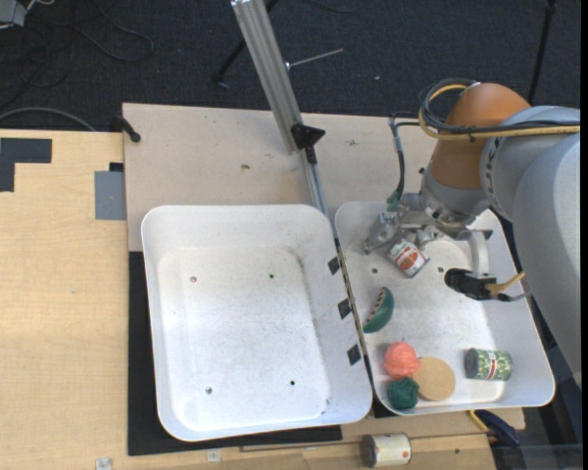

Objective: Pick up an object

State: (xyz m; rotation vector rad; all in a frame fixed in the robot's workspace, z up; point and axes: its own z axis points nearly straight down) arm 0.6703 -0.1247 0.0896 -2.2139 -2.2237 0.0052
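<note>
Small red-and-white can (408, 257) sits just below the gripper (400, 231); grip state unclear.

two bins (167, 225), perhaps two cans (408, 257), three balls (402, 358)

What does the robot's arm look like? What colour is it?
The arm is big, round and grey, with a shiny orange band near the wrist. Thin dark cables loop around it. The gripper at its end is small, metal and silvery grey.

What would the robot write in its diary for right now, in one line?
stage: reaching | hand: low in right bin, at small red-and-white can | grip: unclear | also in bin: green can, orange ball
</note>
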